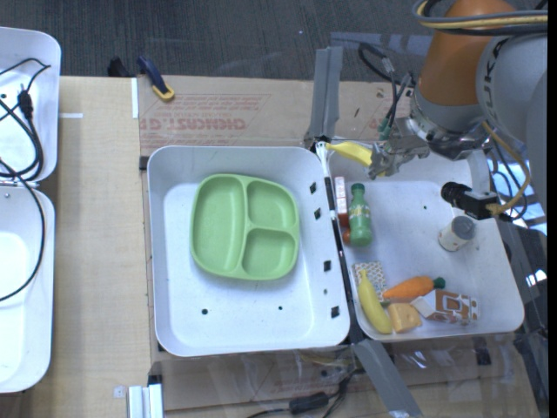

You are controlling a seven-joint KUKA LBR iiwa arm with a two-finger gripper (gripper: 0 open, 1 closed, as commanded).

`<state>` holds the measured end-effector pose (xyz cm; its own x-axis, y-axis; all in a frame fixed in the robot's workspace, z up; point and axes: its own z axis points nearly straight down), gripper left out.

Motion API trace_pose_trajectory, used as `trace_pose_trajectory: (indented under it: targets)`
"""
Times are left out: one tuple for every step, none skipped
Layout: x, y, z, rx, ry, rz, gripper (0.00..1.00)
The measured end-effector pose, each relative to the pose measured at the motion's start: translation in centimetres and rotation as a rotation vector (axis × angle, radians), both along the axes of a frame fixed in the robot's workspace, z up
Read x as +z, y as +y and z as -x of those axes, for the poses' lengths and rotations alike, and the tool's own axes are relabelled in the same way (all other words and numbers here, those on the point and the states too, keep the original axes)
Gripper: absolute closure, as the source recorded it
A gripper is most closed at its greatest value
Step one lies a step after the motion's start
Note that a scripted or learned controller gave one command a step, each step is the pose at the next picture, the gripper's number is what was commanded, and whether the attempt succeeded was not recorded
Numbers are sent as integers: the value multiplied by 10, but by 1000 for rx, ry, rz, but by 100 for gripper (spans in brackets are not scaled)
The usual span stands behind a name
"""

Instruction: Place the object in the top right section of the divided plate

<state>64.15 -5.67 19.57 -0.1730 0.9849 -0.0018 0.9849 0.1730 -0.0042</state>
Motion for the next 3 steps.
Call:
trace_pose_trajectory:
  targets:
    - [-7, 52, 115, 100, 2, -2, 100]
    - [-7, 120, 134, 54, 2, -1, 100]
    - [-7, 119, 134, 53, 2, -1, 0]
